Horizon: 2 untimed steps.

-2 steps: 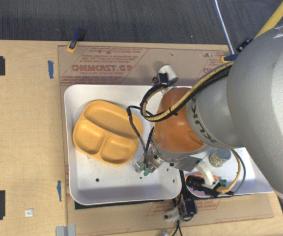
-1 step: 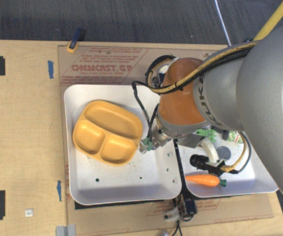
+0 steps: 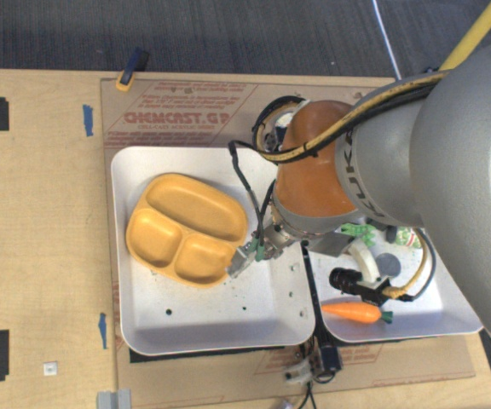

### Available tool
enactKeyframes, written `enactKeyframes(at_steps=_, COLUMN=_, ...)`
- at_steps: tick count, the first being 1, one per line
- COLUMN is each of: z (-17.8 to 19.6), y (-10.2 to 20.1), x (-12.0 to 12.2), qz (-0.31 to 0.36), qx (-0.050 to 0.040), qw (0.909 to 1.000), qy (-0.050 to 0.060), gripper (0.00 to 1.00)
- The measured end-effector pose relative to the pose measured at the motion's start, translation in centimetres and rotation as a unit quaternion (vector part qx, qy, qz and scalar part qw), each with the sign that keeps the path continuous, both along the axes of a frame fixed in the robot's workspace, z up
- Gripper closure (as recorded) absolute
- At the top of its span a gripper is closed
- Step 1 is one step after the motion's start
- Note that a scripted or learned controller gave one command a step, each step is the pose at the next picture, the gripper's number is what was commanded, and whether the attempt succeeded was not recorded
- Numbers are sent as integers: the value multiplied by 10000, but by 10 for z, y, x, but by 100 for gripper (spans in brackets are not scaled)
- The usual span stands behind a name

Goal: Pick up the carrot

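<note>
Nearest the camera, along the bench's front edge, a small dark connector with wires [image 3: 318, 363] sits just below the seam between the two bins; just beyond it, the carrot [image 3: 353, 313] lies on its side in the right bin [image 3: 450, 318], close to that bin's near wall, orange body pointing left and green tip to the right; nothing grips it. A black cable end [image 3: 352, 283] lies just behind the carrot, near but apart from it; further back in that bin a white piece [image 3: 365, 258], a grey disc [image 3: 388, 265] and something green [image 3: 358, 228] show, partly hidden under the arm.

In the left bin [image 3: 143, 313], the gripper [image 3: 244, 259] is low, at the right edge of the yellow divided plate [image 3: 186, 228], fingertips at or against its rim; whether the fingers are spread or closed, cannot tell. The plate has three compartments and rests on the bin floor.

Above, the arm's orange band [image 3: 314, 164] and grey body [image 3: 433, 152] cover much of the right bin; farthest, brown cardboard [image 3: 177, 113] with red print lies beneath the bins.
</note>
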<state>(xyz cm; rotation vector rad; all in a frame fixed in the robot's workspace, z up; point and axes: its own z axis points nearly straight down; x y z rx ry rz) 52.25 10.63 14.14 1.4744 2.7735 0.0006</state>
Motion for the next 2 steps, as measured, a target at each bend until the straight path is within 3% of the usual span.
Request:
enactKeyframes(at_steps=1, z=-19, y=10, x=21, qz=-1315, qx=0, qw=9913, qy=-5, gripper=0)
enactKeyframes(at_steps=2, z=-52, y=11, x=34, qz=-2399, qx=92, qw=9707, qy=37, gripper=0)
